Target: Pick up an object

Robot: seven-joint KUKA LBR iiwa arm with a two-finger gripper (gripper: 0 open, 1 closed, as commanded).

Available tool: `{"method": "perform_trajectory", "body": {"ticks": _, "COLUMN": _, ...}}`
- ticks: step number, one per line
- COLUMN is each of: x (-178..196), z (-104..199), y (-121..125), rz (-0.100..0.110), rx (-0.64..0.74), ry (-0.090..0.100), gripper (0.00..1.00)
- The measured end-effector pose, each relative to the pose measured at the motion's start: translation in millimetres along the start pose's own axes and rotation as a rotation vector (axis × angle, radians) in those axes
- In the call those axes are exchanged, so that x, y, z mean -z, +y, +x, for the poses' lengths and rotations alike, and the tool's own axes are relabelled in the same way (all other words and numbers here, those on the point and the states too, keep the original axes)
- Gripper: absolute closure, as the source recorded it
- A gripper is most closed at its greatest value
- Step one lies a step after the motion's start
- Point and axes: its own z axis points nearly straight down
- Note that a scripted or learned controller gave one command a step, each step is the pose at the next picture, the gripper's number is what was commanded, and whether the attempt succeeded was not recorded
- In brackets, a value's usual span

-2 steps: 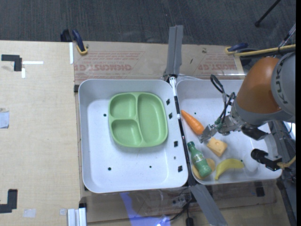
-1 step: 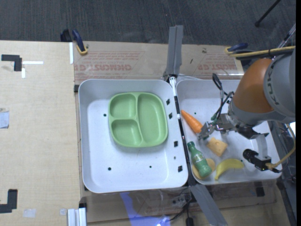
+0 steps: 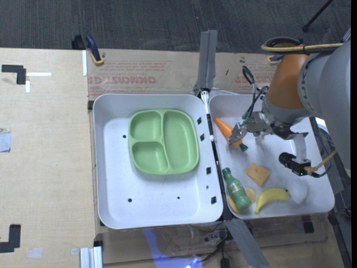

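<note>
Poised low over the right bin (image 3: 321, 197), the gripper (image 3: 239, 136) is seen at the near end of the carrot (image 3: 224, 127), which lies against the bin's left wall close to the divider between the two bins. Whether its fingers are apart or together cannot be told from the camera view, and no object can be confirmed between them. The carrot's orange body is seen up and to the left of the gripper, with a small orange patch showing just below it, so contact is possible but cannot be judged with certainty.

Further down the same bin, a tan block (image 3: 257, 174) is seen, with a green bottle (image 3: 236, 189) and a banana (image 3: 271, 198) near the front wall. A green divided plate (image 3: 164, 142) rests in the left bin (image 3: 111, 205).

Several risks are judged likely. Because the carrot is tapered and round, it could be squeezed out sideways if it is pinched off-centre. Because it is pressed near the wall, one finger could be blocked by the wall, and the carrot could be pushed rather than enclosed. If only its tip is caught, it could be tilted and dropped during the lift.
</note>
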Motion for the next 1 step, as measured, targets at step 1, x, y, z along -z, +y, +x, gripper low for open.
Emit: {"method": "perform_trajectory", "body": {"ticks": 1, "x": 9.1, "z": -0.5, "y": 0.1, "rz": 0.001, "rx": 0.002, "ry": -0.002, "gripper": 1.00}}
